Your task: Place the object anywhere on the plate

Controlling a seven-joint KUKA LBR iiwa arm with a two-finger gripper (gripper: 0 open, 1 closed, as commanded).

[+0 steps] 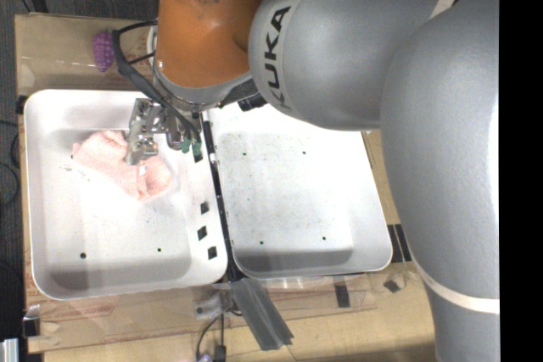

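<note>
Tool point(142, 142) over pink plate point(123, 164) in left bin point(51, 267); grip state unclear

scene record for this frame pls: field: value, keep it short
arm: grey KUKA arm with orange band, reaching in over the left bin
gripper: two-finger metal gripper, low over the pink object; finger state unclear
object: pale pink, soft crumpled item lying on the floor of the left bin, upper half
left bin: shallow white bin, holds the pink item
right bin: shallow white bin, speckled floor
outside bins: small purple object on the bench beyond the left bin's far corner
grasp: not confirmed
</note>
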